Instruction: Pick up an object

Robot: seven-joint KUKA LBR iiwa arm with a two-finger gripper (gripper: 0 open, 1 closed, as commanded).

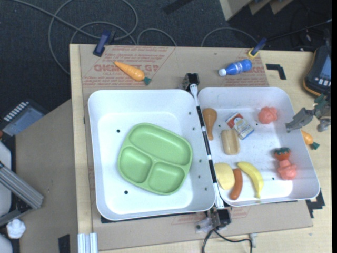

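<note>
- Two shallow white bins sit side by side on the bench: the left bin (100, 109) bears a pale green divided plastic plate (154, 158), and the right bin (279, 95) holds the toy food.
- Candidates for picking all lie in the right bin: a long yellow plastic banana (253, 177), a reddish sausage (236, 184), a tan bread roll (230, 142), a small red-and-white carton (240, 126), a pink lumpy ball (267, 115) and a red strawberry-like piece (285, 166).
- At the bin's right rim the grey two-finger gripper (299, 119) hangs with nothing between its tips; whether they stand apart or together I cannot tell.
- Risk, as I judge it: the banana, sausage and a yellow rounded piece (225, 175) lie touching, so closing there could shove a neighbour or catch two.
- Descending so near the rim could strike the wall.
</note>
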